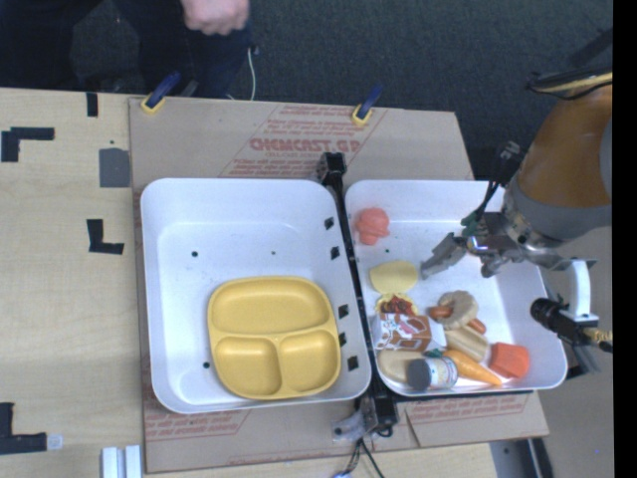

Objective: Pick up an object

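Below, glossy yellow tray [274,348], metal pincer [436,263]

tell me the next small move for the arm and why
Probably a short drop toward the pale yellow piece. The end effector hangs in the right bin, its tip just right of that piece and seemingly not gripping it. The piece lies fairly apart from the crowded pile nearer the front, so it looks the easiest pick.
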{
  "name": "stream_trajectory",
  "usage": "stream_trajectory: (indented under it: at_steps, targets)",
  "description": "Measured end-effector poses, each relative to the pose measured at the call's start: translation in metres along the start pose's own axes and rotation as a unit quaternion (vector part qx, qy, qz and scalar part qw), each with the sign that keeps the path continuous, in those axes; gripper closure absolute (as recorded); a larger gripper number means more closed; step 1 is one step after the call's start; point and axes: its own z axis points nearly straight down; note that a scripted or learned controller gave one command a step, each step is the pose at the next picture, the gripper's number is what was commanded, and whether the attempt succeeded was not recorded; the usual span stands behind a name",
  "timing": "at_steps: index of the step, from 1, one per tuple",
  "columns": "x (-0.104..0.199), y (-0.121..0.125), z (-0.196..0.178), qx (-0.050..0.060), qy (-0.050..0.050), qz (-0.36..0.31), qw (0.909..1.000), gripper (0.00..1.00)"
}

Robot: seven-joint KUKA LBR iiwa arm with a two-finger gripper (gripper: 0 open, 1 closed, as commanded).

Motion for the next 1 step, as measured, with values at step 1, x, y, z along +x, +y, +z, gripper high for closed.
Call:
stream_trajectory:
  at_steps: [1]
  targets:
    - [0.0264,0.0271,0.1145,0.003,0.000,0.000,1.0000,0.00]
